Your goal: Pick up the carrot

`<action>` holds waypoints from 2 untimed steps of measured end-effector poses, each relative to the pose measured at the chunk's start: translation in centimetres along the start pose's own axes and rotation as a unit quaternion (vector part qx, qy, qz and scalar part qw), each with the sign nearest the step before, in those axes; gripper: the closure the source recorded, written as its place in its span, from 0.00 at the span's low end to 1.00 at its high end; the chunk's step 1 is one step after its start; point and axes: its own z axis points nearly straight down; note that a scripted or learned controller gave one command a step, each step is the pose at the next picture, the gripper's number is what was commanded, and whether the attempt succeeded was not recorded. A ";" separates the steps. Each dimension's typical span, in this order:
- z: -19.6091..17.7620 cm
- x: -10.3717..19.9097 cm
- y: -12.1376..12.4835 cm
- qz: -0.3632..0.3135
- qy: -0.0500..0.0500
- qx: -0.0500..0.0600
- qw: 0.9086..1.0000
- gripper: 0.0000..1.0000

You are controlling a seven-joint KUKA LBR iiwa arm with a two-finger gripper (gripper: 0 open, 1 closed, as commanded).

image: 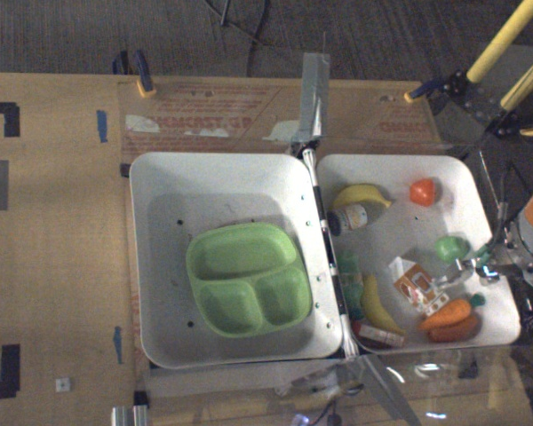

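We are noting the carrot (447, 312) lying in the right bin (373, 171), near corner, long axis slanting, just below-left of the gripper (476, 265); finger state: cannot tell.

Two bananas (361, 196) (377, 303), one carrot (448, 314), one tray (249, 278).

Robotics lab, taped cardboard bench (53, 238), clamps (143, 71), floor cables (235, 3)

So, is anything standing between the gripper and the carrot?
Nothing visible blocks it. The gripper is at the right bin's right side, just above the carrot. A small carton lies close on the carrot's left, and a red item touches it below.
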 end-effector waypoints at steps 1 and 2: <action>-4.6 -1.0 0.8 0.117 0.000 0.000 0.993 0.00; 2.3 3.2 0.5 -0.020 -0.001 -0.005 1.000 0.00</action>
